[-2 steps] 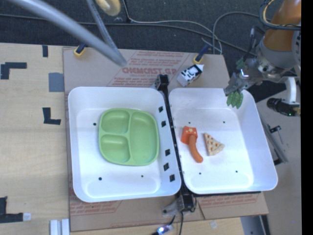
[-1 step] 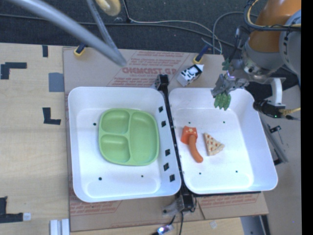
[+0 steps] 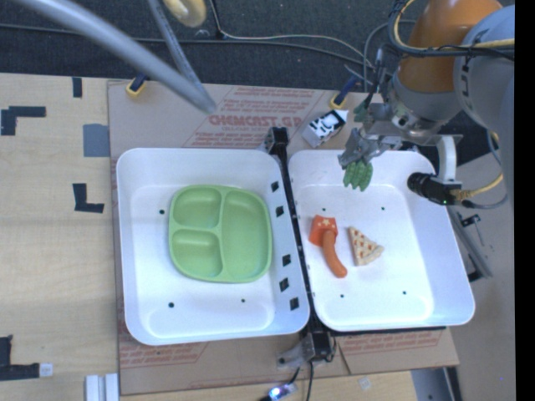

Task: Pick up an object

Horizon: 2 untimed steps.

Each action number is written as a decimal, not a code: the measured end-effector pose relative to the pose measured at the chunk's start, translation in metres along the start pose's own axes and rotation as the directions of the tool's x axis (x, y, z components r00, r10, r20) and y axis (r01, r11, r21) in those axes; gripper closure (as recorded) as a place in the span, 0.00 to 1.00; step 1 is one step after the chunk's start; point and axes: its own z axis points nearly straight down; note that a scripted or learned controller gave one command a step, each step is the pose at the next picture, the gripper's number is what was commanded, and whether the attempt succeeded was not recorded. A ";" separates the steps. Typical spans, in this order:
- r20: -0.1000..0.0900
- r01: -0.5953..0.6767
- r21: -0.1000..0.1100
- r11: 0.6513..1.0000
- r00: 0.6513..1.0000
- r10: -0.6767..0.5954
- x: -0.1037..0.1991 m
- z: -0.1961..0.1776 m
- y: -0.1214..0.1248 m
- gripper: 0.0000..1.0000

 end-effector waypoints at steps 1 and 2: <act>0.001 0.000 0.002 1.000 1.000 0.000 0.051 0.018 -0.007 1.00; 0.001 0.001 -0.001 1.000 1.000 -0.001 0.106 0.013 -0.009 1.00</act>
